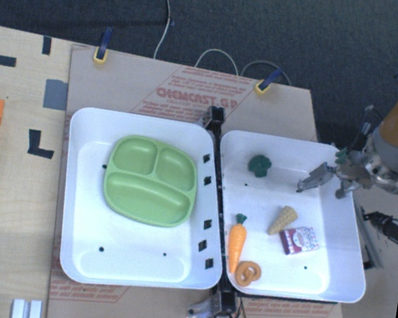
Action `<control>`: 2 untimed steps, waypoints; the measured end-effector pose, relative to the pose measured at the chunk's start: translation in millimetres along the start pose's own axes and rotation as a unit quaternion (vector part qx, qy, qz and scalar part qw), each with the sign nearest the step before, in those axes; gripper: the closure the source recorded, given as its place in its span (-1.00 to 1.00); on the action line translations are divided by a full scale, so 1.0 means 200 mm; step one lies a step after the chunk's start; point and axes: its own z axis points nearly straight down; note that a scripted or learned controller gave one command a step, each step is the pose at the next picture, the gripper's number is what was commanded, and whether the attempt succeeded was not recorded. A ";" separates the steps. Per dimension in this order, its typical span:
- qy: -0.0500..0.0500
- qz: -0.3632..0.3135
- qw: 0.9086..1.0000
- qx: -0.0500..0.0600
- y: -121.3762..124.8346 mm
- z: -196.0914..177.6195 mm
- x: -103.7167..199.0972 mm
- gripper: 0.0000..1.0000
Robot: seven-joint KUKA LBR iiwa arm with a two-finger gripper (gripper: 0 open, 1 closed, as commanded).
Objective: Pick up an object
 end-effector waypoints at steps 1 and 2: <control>-0.002 -0.002 1.000 -0.007 0.02 -0.05 0.00 -1.00; -0.001 -0.002 1.000 -0.005 0.01 0.28 0.01 -1.00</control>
